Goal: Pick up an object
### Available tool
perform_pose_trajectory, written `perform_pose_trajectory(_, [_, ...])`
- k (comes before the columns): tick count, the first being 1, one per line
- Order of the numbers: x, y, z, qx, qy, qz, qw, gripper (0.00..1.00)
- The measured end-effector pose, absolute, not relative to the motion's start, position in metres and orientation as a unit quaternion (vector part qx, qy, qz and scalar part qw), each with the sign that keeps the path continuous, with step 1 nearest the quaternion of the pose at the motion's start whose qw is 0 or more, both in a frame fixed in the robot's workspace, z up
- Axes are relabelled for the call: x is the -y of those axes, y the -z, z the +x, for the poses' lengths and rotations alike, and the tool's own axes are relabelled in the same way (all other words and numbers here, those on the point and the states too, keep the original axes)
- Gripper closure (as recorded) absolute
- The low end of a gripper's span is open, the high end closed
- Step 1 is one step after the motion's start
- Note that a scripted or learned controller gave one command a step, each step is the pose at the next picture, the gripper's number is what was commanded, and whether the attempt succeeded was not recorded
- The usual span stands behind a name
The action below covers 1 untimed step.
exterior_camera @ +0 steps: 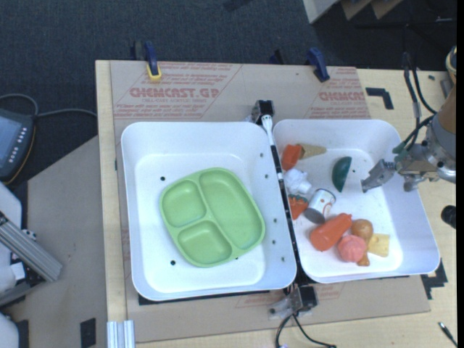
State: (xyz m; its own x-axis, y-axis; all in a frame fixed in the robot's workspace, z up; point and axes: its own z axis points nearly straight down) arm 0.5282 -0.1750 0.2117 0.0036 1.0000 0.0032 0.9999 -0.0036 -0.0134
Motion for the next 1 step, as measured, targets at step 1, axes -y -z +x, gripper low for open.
perform_pose_trajectory(1, [0.1747,-0.2184,0.5312,0.707,-0.0001,-0.707,0.000,0.00])
